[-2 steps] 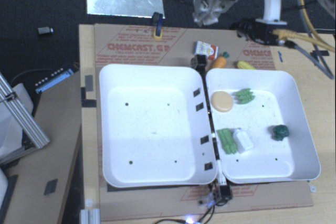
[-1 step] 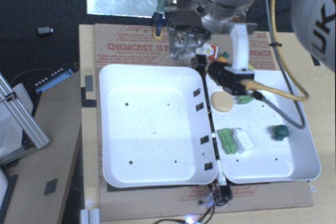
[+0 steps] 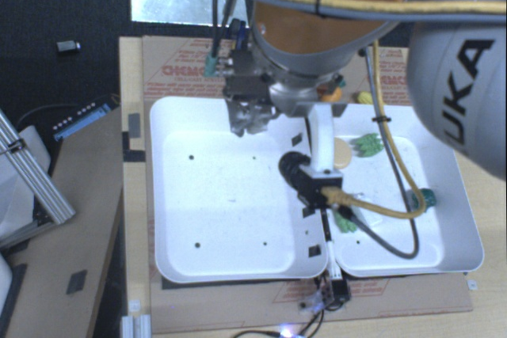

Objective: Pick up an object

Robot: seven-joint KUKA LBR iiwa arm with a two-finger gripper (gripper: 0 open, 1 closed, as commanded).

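Note:
My gripper [image 3: 251, 119] hangs over the far right corner of the left bin [image 3: 198, 249], below the grey wrist and the big orange band. I see nothing in its grasp. The loose objects lie in the right bin [image 3: 455, 249]: a light green leafy piece [image 3: 367, 145], a tan round piece [image 3: 342, 155] beside it, a teal piece [image 3: 428, 198] near the right wall, and a small green piece [image 3: 348, 222] near the divider. The arm hides part of the right bin's far side.
A yellow hose [image 3: 388, 210] and a black cable [image 3: 392, 248] trail from the arm across the right bin. A black fitting [image 3: 295, 169] sits at the divider between the bins. A small yellow item [image 3: 363, 98] lies behind the right bin.

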